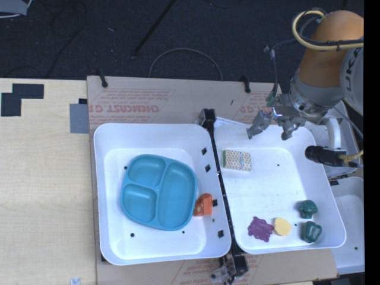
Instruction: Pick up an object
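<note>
My gripper (272, 129) hangs over the far edge of the right bin (261, 218), its two grey fingers spread apart with nothing between them. A patterned pale sponge-like block (237, 160) lies in the right bin, just below and left of the gripper. At that bin's near end lie a purple piece (260, 228), a small yellow piece (282, 226) and two dark green pieces (307, 208) (310, 232). In the left bin (113, 159) rests a blue divided plate (159, 191), with a small orange piece (204, 205) beside its right rim.
A black divider (215, 183) with clips runs between the two bins. The bins sit on a cardboard sheet (148, 103) on a pale wooden bench (41, 183). The arm's grey wrist and orange band (329, 46) stand over the right bin's far right corner.
</note>
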Available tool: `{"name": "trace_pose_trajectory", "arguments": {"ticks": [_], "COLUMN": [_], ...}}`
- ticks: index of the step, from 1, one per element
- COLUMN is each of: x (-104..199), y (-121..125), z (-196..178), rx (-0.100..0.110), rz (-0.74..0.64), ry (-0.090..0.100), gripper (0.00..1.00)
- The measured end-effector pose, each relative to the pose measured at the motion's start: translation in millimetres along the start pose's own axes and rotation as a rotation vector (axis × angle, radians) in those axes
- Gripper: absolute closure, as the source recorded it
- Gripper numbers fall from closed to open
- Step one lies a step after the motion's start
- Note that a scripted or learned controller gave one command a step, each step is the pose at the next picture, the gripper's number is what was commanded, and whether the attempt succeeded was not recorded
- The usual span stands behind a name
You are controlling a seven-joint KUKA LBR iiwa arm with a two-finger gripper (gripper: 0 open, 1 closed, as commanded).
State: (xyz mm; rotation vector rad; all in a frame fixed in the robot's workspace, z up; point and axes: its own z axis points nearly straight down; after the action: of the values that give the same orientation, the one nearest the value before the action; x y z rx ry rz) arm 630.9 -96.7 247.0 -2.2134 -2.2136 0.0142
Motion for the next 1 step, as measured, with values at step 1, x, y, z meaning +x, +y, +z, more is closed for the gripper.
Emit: {"name": "trace_pose_trajectory", "arguments": {"ticks": [1], "x": [-0.1], "y": [2.0], "z": [-7.6], "rx": [-0.012], "rz": [-0.001], "ry": [-0.001], "gripper": [0.00]}}
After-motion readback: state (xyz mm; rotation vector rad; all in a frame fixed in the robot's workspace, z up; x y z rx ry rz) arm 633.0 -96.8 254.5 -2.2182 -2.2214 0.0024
